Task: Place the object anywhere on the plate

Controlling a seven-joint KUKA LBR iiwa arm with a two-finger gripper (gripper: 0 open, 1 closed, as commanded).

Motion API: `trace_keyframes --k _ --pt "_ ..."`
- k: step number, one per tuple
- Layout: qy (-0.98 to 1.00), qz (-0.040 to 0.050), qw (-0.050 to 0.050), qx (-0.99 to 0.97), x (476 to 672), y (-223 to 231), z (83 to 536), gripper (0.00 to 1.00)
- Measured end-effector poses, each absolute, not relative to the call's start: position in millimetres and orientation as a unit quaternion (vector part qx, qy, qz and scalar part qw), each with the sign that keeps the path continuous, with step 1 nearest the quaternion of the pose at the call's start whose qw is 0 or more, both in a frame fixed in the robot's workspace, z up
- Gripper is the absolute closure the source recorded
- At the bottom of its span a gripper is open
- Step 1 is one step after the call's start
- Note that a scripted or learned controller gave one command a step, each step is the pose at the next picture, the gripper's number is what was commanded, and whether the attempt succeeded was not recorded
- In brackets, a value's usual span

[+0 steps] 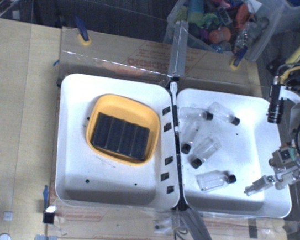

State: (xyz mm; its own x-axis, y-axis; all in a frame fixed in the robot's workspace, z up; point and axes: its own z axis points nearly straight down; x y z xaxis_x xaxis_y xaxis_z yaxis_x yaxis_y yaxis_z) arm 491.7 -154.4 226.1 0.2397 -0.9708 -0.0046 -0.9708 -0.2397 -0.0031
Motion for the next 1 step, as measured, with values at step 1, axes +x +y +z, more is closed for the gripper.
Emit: trace_keyframes --k 1 --pt "0.504 0.0013 0.003 -0.863 485.8 -133.4 232.0 0.00"
